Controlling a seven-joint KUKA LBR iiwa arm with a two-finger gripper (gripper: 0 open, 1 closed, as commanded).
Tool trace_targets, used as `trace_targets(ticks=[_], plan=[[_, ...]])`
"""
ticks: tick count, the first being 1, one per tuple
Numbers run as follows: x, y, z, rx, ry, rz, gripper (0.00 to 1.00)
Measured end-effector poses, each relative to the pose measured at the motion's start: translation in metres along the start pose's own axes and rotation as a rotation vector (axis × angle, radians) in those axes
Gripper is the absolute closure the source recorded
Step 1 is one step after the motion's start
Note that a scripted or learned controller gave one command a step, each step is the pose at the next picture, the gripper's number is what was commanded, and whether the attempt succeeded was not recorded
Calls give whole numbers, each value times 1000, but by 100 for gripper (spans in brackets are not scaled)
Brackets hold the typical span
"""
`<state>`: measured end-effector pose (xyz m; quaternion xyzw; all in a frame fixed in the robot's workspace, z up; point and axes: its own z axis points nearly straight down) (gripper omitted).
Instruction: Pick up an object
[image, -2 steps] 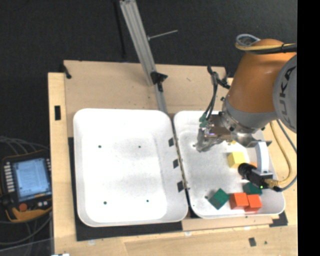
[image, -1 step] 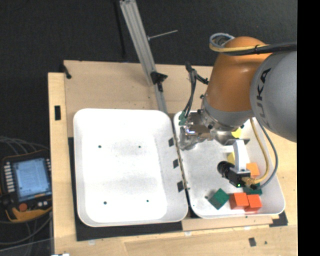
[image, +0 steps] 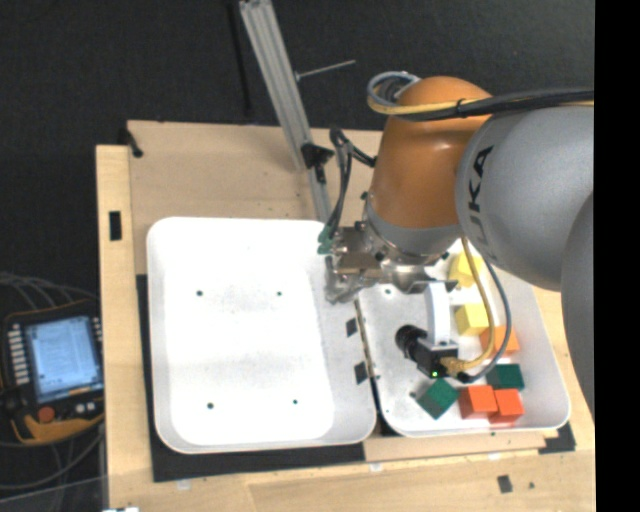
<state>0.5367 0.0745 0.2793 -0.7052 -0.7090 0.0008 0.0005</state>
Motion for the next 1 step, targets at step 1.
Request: trace_targets(ticks=[1], plan=[[-2,0,0,0,0,3,0]])
